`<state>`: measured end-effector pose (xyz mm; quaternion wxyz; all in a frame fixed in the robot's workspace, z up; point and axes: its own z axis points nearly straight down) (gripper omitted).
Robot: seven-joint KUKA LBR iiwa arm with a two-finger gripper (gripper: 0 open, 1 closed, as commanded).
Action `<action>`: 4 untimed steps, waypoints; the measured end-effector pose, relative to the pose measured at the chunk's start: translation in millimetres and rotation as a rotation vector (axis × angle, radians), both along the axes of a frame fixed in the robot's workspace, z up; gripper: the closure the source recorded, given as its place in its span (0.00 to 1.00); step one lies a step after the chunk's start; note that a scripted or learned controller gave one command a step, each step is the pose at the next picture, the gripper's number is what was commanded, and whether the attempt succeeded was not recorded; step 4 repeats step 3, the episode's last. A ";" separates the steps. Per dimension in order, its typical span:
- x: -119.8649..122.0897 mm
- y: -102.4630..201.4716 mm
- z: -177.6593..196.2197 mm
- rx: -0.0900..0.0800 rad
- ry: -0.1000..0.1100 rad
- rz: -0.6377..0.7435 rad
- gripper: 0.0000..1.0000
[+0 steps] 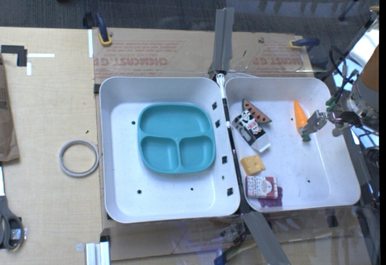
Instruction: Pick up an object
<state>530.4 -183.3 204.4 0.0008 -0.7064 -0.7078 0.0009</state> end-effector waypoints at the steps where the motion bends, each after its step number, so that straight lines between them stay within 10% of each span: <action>1: 50.0 -31.1 -107.6 0.010 0.005 -0.119 0.00; 2: 50.8 -33.0 -97.2 0.004 0.002 -0.117 1.00; 3: 62.3 49.5 14.8 -0.003 0.001 -0.524 1.00; 4: 62.3 49.5 14.8 -0.003 0.001 -0.524 1.00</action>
